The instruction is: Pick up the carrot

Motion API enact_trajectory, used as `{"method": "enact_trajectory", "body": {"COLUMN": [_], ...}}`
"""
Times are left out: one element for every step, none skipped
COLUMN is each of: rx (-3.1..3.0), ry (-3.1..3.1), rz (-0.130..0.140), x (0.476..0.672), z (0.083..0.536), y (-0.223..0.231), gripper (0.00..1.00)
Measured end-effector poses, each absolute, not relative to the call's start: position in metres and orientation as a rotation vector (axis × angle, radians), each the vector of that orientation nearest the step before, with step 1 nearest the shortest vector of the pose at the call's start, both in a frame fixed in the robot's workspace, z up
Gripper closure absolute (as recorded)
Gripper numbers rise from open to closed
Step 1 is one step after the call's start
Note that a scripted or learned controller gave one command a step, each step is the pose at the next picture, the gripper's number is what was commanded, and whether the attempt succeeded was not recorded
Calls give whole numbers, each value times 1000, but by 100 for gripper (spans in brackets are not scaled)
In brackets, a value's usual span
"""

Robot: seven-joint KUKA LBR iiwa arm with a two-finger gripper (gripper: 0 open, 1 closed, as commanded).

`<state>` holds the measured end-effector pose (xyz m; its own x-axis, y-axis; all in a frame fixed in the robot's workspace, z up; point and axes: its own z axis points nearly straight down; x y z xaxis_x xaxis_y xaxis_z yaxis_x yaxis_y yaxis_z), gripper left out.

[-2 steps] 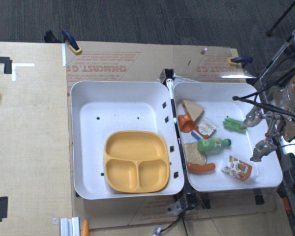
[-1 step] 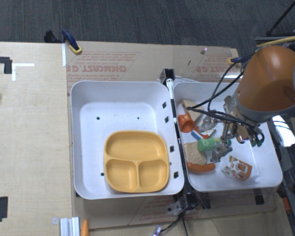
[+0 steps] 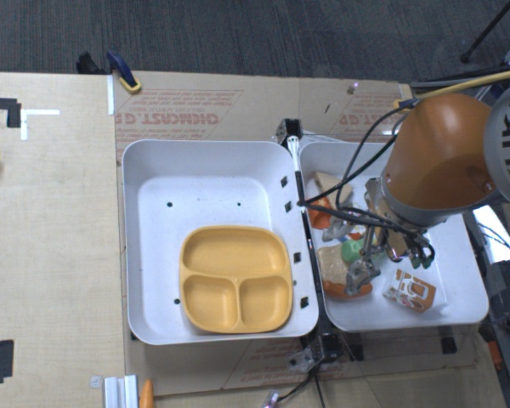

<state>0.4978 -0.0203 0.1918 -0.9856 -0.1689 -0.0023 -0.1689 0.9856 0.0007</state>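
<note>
I have the grey arm with its orange band (image 3: 438,151) reaching in from the right, hanging over the right-hand shallow white bin (image 3: 463,308). The two-finger gripper (image 3: 363,272) points down into the near-left part of that bin, its metal tips low among the clutter.

The carrot, as far as I can judge, is the orange piece (image 3: 322,217) lying against the left wall of that bin, partly crossed by black cables. If I read it rightly, it sits to the far-left of the fingertips, close but not between them. Its long axis seems to run left to right with a slight tilt, though the cables hide too much for me to be sure.

Whether the fingers stand wide or narrow I cannot tell; the wrist and cables blur their outline, and I see nothing clearly caught between them.

Just under the gripper lies a flat tan slice like bread (image 3: 334,266), with a small green piece (image 3: 352,249) beside it. A small orange-and-white carton (image 3: 410,291) lies to the right. The left white bin (image 3: 144,228) holds a yellow three-compartment plastic plate (image 3: 236,277).

My judgement: the tips need to shift away from me and leftward before closing.
</note>
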Motion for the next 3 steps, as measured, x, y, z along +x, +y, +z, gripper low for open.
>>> {"method": "enact_trajectory", "body": {"rx": [-481, -301, -504], "ry": [3099, 3125, 3098], "rz": [-1, 2, 2], "x": [588, 575, 524], "z": [198, 192, 192], "y": [-92, -11, 65], "gripper": [0, 0, 0]}}
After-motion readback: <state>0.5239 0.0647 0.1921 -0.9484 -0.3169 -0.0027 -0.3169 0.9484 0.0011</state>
